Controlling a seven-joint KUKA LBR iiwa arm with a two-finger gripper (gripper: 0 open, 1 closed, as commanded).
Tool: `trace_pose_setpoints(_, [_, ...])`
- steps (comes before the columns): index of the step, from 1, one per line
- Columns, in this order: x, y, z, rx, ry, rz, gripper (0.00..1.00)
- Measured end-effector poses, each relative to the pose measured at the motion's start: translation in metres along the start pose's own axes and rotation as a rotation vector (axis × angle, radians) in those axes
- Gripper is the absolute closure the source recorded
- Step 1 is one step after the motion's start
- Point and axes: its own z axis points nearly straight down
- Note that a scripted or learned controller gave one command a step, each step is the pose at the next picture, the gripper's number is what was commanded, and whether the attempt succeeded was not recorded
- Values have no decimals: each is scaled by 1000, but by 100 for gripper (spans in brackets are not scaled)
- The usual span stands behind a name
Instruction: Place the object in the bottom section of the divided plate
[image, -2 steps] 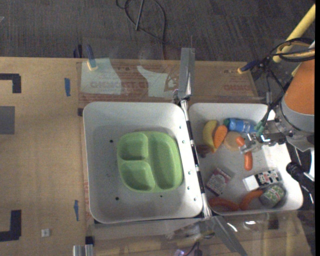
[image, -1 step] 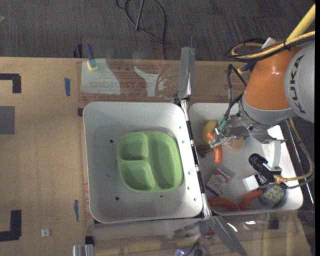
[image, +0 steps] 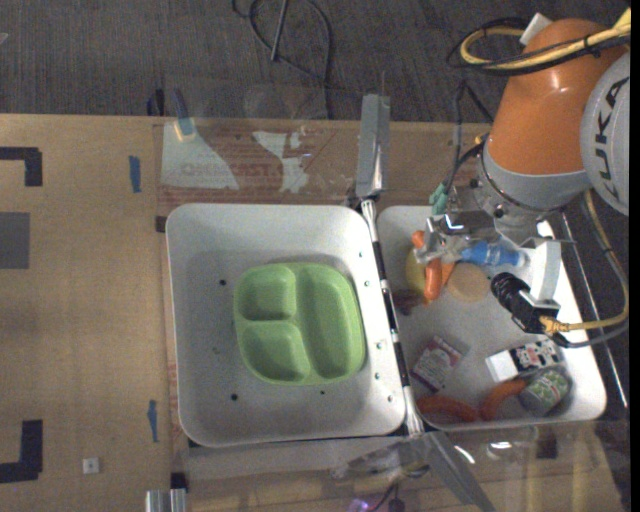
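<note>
A green divided plate (image: 298, 323) lies in the left white bin (image: 195, 250), with two small sections on its left and one long section on its right. My gripper (image: 437, 243) hangs low over the upper left of the right white bin (image: 590, 395). Directly beneath and beside it lie an orange carrot-like piece (image: 432, 281), a yellow item (image: 414, 270), a tan round item (image: 467, 283) and a blue item (image: 491, 256). The wrist hides whether anything is held.
Lower in the right bin lie a small printed packet (image: 437, 362), a white printed box (image: 530, 357), a round can (image: 545, 390) and two orange pieces (image: 450, 408). A metal divider (image: 385, 320) separates the bins. A yellow cable (image: 580, 325) trails from the arm.
</note>
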Motion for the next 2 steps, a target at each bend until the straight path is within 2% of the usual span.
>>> trace_pose_setpoints(1, [63,-1,89,3,1,-164,100])
trace_pose_setpoints(2, [63,-1,89,3,1,-163,0])
